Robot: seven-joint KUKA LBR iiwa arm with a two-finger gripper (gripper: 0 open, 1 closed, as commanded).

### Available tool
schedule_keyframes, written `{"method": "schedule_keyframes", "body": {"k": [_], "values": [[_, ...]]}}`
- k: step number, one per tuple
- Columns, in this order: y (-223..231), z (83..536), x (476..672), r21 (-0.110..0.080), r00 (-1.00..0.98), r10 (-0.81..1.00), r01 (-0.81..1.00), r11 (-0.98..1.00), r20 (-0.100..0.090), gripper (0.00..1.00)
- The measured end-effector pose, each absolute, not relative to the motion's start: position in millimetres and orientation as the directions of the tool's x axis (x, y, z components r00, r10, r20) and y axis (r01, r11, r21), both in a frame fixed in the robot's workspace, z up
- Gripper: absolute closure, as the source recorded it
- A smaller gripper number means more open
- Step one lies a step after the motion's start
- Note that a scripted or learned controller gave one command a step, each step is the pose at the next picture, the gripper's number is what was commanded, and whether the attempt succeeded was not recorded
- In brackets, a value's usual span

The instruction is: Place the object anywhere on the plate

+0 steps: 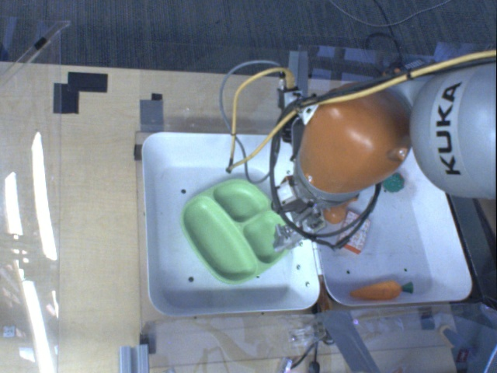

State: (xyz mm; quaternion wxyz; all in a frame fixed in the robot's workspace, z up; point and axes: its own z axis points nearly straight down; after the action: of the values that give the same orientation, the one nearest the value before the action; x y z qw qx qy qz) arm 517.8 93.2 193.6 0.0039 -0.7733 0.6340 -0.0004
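Two white bins are sitting side by side on a light wooden bench (85,231). The left bin (167,286) is holding a green plate (225,231) with three hollows in it. The big grey arm (454,130) with its orange band (349,146) is reaching in from the right and covering much of the right bin (450,278) — so most of what lies under it is hidden. The gripper (289,235) is hanging at the plate's right edge, but it is small and dark, and I cannot tell what state it is in. An orange carrot (378,291) with a green tip is lying near the front of the right bin, well apart from the plate. A bit of something teal (394,183) is peeking out beside the arm — too little is showing to name it. Yellow and grey cables (248,115) are looping over the left bin's back edge. Dark carpet (194,14) is lying behind the bench.
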Motion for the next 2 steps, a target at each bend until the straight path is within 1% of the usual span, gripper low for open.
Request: {"method": "schedule_keyframes", "body": {"k": [1, 2], "values": [[165.2, 185.5, 487.9, -0.004, 0.124, -0.992, -0.992, -0.124, -0.005, 1.00], [12.6, 198.9, 490.2, -0.011, 0.218, -0.976, -0.976, -0.218, -0.002, 1.00]]}}
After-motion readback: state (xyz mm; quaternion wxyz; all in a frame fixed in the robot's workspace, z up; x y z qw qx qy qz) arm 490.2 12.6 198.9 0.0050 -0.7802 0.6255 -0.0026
